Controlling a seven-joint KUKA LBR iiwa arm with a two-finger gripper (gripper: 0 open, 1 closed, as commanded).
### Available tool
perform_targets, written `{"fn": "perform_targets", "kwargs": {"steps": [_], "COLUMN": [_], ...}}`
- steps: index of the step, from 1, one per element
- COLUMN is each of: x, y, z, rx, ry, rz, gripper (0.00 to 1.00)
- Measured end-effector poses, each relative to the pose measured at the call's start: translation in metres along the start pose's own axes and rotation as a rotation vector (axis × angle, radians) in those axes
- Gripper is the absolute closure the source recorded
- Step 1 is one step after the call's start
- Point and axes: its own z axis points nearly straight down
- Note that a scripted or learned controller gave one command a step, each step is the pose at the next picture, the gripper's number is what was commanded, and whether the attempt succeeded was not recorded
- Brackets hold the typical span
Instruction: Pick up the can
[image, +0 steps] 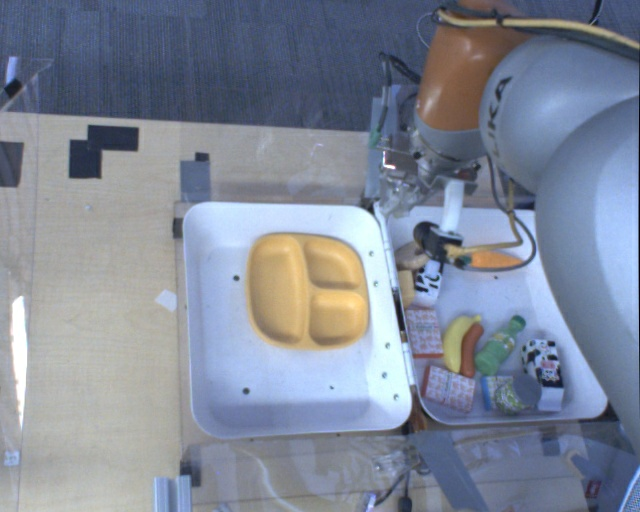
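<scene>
Arm came in from the right, orange band above the wrist, gripper (403, 197) sitting over the far left corner of the right bin (525, 300), right by the wall it shares with the left bin (200, 330). Couldn't tell if the gripper was apart or together, too much clutter around it at that angle. Saw nothing held in it. The can (512, 395) was well apart from the gripper, at the near end of the right bin. It was small with a greenish label and a bit blurry, lying between a red patterned box (450, 388) and a grey block (550, 398). Green bottle (498, 346) lay tilted just above the can, with the banana (457, 340) beside it. A cow-patterned piece (541, 360) sat next to the grey block. A second red patterned box (423, 332) lay along the left wall of that bin, with a black-and-white carton (428, 284) just above it. Carrot (493, 260) lay across the far part of the bin, nearer the gripper than the can. Left bin held a yellow divided tray (305, 290), roughly centred.
</scene>
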Motion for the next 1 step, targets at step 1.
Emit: {"fn": "perform_targets", "kwargs": {"steps": [1], "x": [0.0348], "y": [-0.0062], "z": [-0.2161], "rx": [-0.007], "ry": [0.001], "rz": [-0.239], "gripper": [1.00]}}
